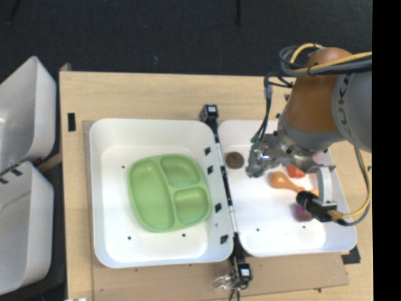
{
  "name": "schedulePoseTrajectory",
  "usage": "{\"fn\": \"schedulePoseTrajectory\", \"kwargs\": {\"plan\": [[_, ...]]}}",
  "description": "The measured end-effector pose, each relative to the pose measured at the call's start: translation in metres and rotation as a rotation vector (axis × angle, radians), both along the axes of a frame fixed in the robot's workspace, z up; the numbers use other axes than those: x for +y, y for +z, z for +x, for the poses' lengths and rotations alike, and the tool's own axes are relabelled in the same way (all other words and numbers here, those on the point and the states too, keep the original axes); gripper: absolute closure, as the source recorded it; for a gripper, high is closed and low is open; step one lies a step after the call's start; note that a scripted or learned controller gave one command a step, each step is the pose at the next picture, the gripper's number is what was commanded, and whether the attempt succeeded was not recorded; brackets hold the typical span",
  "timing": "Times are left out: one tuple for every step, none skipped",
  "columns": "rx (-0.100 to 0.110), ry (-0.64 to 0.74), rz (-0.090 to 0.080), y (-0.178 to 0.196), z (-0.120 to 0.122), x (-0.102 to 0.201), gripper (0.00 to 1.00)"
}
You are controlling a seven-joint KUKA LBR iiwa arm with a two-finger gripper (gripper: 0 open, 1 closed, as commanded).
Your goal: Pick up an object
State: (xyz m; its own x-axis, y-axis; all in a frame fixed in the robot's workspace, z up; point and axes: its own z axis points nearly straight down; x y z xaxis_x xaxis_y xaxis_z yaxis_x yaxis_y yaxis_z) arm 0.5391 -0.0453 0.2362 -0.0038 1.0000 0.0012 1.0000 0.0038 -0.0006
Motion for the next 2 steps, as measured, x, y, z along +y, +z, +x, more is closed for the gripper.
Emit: {"fn": "schedulePoseTrajectory", "kwargs": {"plan": [[0.001, -0.002, -0.001, -0.004, -0.005, 0.045, 1.0], [0.0, 0.002, -0.001, -0.012, -0.001, 0.095, 1.0]]}}
